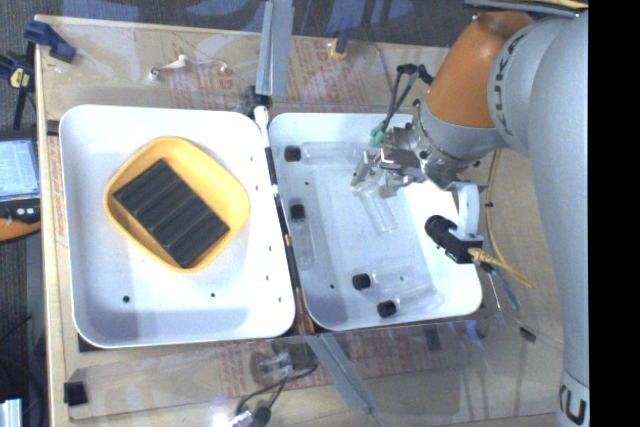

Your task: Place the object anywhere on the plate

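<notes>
The gripper [375, 177] hangs low over the right bin [330, 310], probably hunting for something to grab, but its fingers are a pale blur so I can't tell if they're apart or together. I honestly can't pick out the object either. The yellow plate [228, 183] with the dark ridged slab [168, 212] sits in the left bin [90, 305], well apart from the arm

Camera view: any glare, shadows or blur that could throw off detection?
Camera view: sharp overall; the right bin holds clear, washed-out shapes, hard to outline; the yellow plate and its dark ridged object are high-contrast; soft shadow along the left bin front; gripper fingers too small to resolve.
</notes>
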Controlling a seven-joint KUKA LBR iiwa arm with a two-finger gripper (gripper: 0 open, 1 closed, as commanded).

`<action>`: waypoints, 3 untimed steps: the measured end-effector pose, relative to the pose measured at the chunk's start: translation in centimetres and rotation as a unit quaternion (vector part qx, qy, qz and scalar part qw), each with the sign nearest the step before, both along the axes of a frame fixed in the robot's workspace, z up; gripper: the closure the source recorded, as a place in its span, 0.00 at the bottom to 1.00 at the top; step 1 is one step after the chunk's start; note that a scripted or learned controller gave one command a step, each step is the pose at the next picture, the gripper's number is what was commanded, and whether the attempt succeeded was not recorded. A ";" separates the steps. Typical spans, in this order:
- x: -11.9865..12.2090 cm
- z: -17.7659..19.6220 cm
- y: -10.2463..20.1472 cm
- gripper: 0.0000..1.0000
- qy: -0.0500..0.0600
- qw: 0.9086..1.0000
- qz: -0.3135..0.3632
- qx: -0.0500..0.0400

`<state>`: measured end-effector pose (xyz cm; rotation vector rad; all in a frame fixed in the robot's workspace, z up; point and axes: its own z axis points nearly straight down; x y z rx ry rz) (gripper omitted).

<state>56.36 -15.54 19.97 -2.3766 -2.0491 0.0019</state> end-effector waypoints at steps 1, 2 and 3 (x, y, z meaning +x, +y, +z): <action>4.1 -0.6 9.3 1.00 0.000 0.999 0.039 0.000; 4.5 -0.8 18.4 1.00 0.001 0.991 0.135 0.000; 4.5 -0.8 18.4 0.00 0.000 0.991 0.135 0.000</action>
